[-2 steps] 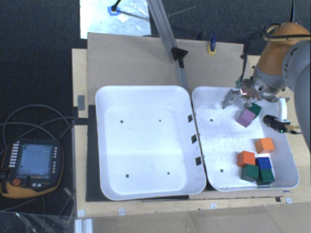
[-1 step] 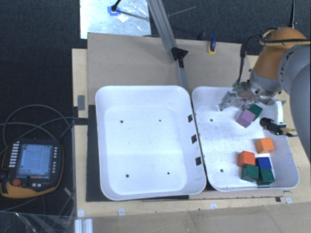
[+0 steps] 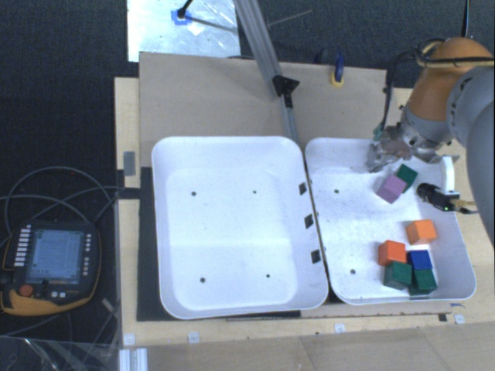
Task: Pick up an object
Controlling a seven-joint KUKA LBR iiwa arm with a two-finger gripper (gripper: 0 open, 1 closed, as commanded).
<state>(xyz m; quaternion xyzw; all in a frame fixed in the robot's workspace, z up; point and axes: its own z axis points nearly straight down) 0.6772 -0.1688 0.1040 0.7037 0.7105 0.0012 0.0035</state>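
My gripper (image 3: 381, 159) hangs low over the back of the right bin (image 3: 340, 230), just left of a purple block (image 3: 391, 187) and a green block (image 3: 407, 175) that lie touching each other. Nothing shows between its tips. Toward the bin's front right corner sits a cluster: an orange block (image 3: 421, 231), a red-orange block (image 3: 391, 251), a blue block (image 3: 420, 259) and two dark green blocks (image 3: 399, 274).
The left bin (image 3: 166, 207) stands beside the right one, with black clips along the shared rim (image 3: 308, 221). A slanted metal pole (image 3: 263, 37) crosses the back of the bench. A teach pendant (image 3: 50, 261) lies far left.
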